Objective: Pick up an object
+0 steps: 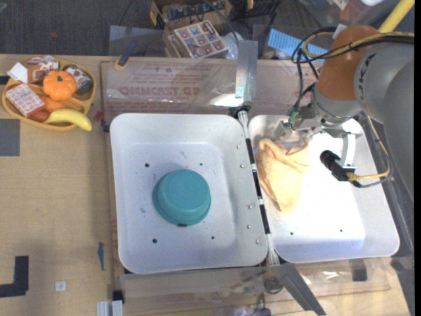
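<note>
A: Which step is this?

B: The grasp itself, I'd judge. The claw (289, 131) is down in the right bin (342, 232), at the top edge of the yellow cloth (281, 175), which lies crumpled along that bin's left side.

A: Is it holding the cloth?

B: I cannot tell. The claw is small and partly hidden under the wrist, so whether it stands wide or narrow is not clear, nor whether cloth sits inside it.

A: Next move?

B: Probably a straight lift, slow enough that the limp cloth doesn't slip free.

A: Anything else to pick?

B: A teal bowl (183, 197), upside down, in the middle of the left bin (131, 143).

A: And the surroundings?

B: Both white bins sit on a tan tabletop (52, 196). A fruit basket (13, 101) holding a banana (69, 118) stands at its far left corner, and boxes clutter the floor beyond.
</note>
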You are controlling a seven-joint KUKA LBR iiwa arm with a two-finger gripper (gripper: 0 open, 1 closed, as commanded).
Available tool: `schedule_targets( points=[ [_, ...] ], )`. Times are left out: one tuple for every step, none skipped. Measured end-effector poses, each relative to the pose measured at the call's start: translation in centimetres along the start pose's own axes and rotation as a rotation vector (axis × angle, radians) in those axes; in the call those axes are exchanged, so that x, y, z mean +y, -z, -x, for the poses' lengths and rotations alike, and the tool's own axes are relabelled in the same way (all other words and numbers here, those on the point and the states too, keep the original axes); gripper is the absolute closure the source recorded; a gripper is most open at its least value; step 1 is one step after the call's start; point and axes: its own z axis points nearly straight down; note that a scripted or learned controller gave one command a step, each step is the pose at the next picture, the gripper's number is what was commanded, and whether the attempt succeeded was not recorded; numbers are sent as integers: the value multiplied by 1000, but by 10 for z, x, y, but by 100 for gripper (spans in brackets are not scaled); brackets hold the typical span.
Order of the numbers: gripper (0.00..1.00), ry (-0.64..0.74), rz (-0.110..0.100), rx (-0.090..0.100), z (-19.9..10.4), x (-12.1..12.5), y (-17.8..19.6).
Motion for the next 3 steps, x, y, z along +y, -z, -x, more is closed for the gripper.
schedule_targets(
  points=[
    [100, 0, 5, -1, 0, 1, 11],
    [0, 0, 5, -1, 0, 1, 11],
    [0, 192, -14, 9, 37, -5, -13]
  ],
)
